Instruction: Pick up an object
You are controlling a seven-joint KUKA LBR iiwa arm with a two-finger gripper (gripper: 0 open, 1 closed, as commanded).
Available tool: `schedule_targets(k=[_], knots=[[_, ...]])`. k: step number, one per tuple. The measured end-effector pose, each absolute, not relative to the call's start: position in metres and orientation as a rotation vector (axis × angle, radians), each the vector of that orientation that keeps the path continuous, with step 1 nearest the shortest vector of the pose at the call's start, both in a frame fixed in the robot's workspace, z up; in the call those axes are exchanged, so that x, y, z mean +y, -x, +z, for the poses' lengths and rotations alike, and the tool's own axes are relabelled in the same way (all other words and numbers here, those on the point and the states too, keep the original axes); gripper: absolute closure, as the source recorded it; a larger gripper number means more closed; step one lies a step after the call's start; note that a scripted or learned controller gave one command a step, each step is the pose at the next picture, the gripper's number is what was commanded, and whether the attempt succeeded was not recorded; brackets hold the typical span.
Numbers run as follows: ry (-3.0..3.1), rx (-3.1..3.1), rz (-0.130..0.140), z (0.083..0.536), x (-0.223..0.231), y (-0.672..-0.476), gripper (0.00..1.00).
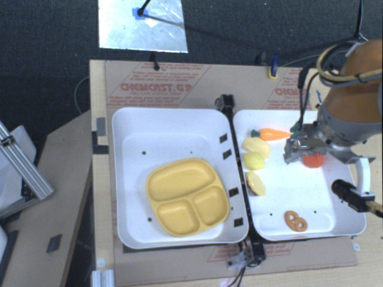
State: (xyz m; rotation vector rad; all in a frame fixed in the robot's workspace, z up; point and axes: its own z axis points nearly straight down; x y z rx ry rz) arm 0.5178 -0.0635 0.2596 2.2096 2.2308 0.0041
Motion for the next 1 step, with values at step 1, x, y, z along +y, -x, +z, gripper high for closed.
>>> schedule_targets(k=[1], knots=[[-2.21, 2.232, 0.004, 0.2593, -0.0195, -0.5294, 1.0]])
